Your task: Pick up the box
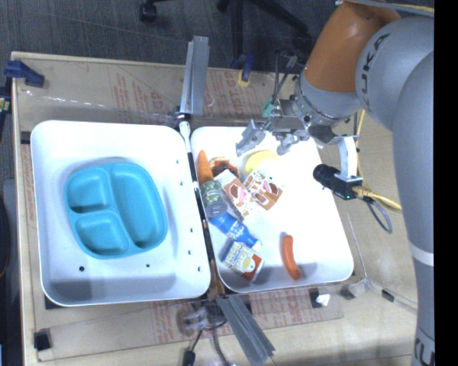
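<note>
A white box with brown and pink print (pixel 253 191) lies tilted in the middle of the right bin (pixel 320 227). A smaller yellow-and-blue box (pixel 243 258) lies near that bin's front edge. My gripper (pixel 267 140) hangs over the bin's far end, above and just behind a yellow fruit (pixel 258 159). Its fingers (pixel 251 138) are spread apart and open, with nothing between them. The printed box is a short way in front of the gripper, not touching it.
The right bin also holds an orange carrot (pixel 204 164), a clear bottle (pixel 212 197), a blue packet (pixel 229 226) and a red sausage (pixel 290 255). A blue divided tray (pixel 116 208) sits in the left bin (pixel 53 265). A metal rail (pixel 192 75) runs between the bins.
</note>
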Tool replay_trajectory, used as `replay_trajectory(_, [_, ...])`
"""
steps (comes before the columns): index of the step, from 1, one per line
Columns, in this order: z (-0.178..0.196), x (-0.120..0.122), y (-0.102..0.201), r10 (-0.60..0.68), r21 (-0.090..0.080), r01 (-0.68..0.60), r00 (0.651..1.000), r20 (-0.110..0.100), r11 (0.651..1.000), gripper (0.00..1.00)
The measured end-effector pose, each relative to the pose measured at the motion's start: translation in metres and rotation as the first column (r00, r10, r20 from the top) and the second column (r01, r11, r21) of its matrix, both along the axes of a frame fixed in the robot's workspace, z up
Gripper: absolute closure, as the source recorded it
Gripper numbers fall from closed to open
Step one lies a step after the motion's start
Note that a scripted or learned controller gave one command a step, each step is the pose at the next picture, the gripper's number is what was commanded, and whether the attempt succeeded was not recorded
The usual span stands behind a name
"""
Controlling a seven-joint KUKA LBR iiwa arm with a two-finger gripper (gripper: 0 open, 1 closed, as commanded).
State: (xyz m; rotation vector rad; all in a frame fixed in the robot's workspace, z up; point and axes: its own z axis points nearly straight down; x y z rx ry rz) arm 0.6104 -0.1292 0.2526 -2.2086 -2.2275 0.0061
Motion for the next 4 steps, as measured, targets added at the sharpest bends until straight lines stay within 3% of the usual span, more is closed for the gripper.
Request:
replay_trajectory(1, [-0.052, -0.02, 0.071, 0.381, 0.001, -0.381, 0.925, 0.002, 0.925, 0.0])
replay_trajectory(2, [-0.045, 0.039, 0.132, 0.099, -0.001, -0.099, 0.995, 0.004, 0.995, 0.0])
replay_trajectory(3, [-0.139, -0.017, 0.245, 0.268, -0.002, -0.268, 0.963, -0.002, 0.963, 0.0])
replay_trajectory(4, [-0.13, -0.017, 0.244, 0.271, -0.003, -0.271, 0.963, -0.004, 0.963, 1.0])
